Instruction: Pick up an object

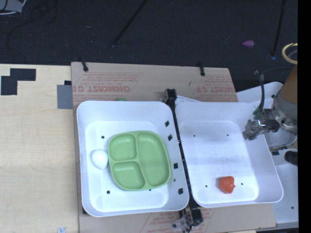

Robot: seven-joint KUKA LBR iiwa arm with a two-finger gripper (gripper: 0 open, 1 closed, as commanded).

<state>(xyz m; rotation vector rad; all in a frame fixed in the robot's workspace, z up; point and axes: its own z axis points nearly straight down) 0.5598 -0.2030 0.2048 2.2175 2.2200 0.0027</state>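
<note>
A small red-orange object point(226, 184) lies near the front of the right bin point(214, 130). In the left bin point(92, 115) a green divided plate point(139, 160) rests flat, and a white egg-like ball point(99, 158) sits against its left side. My gripper point(251, 128) hangs at the right rim of the right bin, well behind and to the right of the red-orange object. Nothing shows between its small metal fingers, and their gap is too small to judge.
Both bins sit on a cardboard sheet point(150, 84) over a pale wooden bench point(34, 149). A black clamp strip point(176, 144) runs between the bins. The arm's wrist point(286, 106) and cables crowd the right edge.
</note>
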